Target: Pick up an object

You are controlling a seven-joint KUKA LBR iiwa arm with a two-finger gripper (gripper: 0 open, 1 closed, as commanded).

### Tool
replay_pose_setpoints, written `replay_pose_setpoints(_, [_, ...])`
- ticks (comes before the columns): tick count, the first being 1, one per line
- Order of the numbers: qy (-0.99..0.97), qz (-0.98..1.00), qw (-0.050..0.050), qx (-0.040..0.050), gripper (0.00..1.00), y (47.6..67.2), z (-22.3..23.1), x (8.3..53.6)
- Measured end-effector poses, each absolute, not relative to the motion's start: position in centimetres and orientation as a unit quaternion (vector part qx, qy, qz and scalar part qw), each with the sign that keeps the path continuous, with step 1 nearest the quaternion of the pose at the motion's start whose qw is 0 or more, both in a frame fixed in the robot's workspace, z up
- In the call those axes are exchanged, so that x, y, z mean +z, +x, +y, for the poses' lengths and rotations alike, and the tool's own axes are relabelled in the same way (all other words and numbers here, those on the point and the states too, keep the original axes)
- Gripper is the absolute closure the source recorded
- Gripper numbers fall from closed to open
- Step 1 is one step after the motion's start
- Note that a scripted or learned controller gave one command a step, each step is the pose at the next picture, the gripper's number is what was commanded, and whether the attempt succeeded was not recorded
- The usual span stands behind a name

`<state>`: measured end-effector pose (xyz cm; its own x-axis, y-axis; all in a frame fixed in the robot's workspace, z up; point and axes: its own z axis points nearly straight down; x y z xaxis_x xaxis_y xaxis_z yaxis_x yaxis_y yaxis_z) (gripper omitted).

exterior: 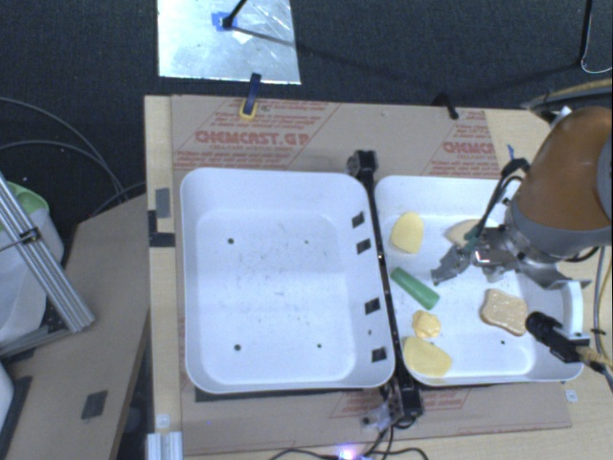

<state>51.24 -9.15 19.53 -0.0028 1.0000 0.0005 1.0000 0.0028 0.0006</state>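
Observation:
The right bin (450, 188) holds several objects: a yellow rounded piece (408, 231), a green block (414, 288), a small yellow piece (426, 325), a larger yellow piece (427, 357) at the front, a tan toast-like slice (504, 311), and a pale item (461, 229) partly hidden behind the arm. My gripper (454, 265) hangs over the middle of this bin, just right of the green block and apart from it. Its fingers are spread, with nothing between them.
The left bin (278, 281) lies beside the right one, with a black divider (378, 257) between them. Both rest on a cardboard sheet (287, 127). A silver plate (228, 27) lies beyond it. The arm's orange band (573, 175) looms over the right bin's far right.

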Motion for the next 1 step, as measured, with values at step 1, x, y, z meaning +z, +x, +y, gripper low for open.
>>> replay_pose_setpoints(1, [0.707, 0.707, 0.001, 0.0021, 0.00, 55.38, -11.28, 8.15])
